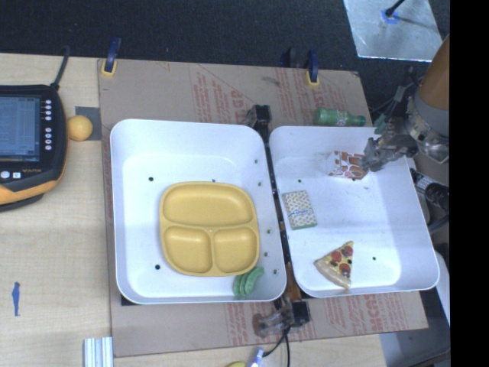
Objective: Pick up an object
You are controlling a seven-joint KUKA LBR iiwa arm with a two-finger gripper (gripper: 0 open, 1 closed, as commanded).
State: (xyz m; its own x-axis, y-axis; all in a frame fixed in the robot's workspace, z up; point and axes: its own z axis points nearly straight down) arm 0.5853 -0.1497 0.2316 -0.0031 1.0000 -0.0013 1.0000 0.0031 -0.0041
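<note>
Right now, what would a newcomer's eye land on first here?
The yellow three-compartment plastic tray lying in the left white bin. Next, the toy pizza slice near the right white bin's front edge, and the gripper at that bin's far right, beside a red-and-white packet.

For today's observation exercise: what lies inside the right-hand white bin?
Inside the right bin: a pizza slice toy, a small patterned packet, and a red-and-white item at the back beside the gripper, which covers its far edge.
</note>
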